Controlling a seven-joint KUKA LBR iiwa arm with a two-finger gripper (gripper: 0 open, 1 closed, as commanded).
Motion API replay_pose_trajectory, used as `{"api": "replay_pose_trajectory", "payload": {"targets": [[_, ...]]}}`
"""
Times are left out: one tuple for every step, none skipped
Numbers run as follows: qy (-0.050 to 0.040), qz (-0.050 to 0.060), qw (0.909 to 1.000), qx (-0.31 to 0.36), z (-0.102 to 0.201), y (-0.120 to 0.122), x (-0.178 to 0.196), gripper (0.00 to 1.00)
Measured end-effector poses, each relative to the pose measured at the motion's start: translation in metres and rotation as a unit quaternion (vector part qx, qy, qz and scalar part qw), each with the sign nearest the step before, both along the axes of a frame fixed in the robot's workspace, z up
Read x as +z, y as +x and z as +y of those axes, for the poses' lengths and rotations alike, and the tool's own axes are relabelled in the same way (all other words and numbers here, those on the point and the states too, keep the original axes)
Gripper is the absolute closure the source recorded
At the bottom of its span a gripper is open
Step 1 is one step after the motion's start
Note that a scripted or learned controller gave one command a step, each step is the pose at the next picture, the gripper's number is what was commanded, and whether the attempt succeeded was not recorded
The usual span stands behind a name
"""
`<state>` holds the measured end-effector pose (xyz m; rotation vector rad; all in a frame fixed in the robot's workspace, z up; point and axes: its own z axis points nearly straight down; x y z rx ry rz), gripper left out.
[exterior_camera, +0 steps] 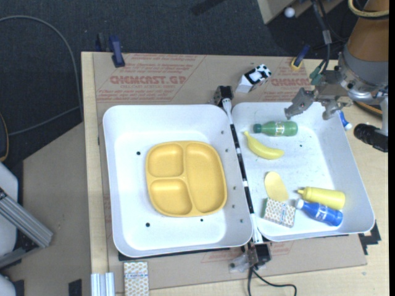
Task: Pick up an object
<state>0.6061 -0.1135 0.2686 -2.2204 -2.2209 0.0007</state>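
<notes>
Green bottle (277, 128) lies on its side at the upper right of the frame, in the right bin (345, 159); gripper (316, 103) hovers just above, fingers apart, gripping nothing.

Floor (49, 17): dark grey carpet, covering the upper and left parts of the view. A thin pale cable (62, 39) loops across it at upper left. Tabletop (92, 159): light wood, overlaid with a brown cardboard sheet (179, 79) bearing red print. A blue clamp (115, 51) sits at the sheet's far left corner. An aluminium rail (21, 217) lies at lower left. Lighting even, no strong shadows
</notes>
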Motion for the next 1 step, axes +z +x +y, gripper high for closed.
{"api": "replay_pose_trajectory", "payload": {"targets": [[0.0000,0.001,1.0000,0.000,-0.0123,0.0265,-0.0468,0.00]]}}
